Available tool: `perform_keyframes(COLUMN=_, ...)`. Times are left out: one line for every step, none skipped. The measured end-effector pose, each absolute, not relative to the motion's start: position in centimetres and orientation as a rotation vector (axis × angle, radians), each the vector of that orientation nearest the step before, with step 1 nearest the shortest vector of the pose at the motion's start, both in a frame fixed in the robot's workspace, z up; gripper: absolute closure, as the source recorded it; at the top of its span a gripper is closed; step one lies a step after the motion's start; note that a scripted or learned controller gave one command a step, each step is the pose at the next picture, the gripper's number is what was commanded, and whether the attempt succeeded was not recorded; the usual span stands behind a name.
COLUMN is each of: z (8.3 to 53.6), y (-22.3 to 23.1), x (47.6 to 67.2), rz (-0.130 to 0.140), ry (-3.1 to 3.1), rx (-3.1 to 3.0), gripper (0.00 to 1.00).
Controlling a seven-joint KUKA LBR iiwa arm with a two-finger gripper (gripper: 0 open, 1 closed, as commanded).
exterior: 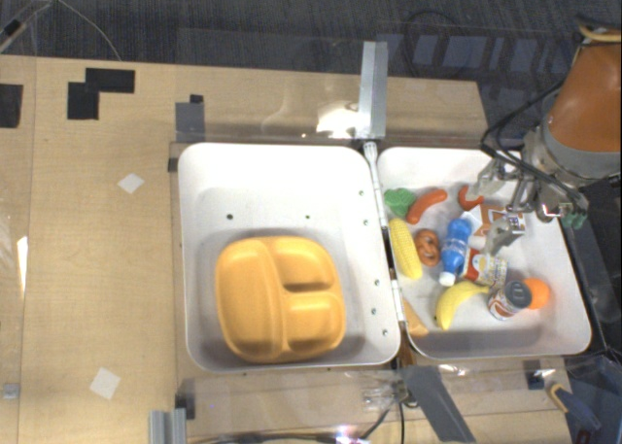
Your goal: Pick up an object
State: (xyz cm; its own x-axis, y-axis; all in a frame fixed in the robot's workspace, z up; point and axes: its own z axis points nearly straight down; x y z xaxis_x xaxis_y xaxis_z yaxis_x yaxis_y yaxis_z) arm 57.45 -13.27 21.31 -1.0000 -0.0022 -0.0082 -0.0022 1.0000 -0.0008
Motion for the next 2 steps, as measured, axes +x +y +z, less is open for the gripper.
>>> perform_keyframes(z=28.50, y=-9.84, x=55.86, rz=-0.002, ry=3.124, rx=-0.020, gripper=0.00)
perform_keyframes(z=28.20, y=-9.91, x=55.75, rz=-0.001, ry=3.130, rx=-0.018, gripper=0.00)
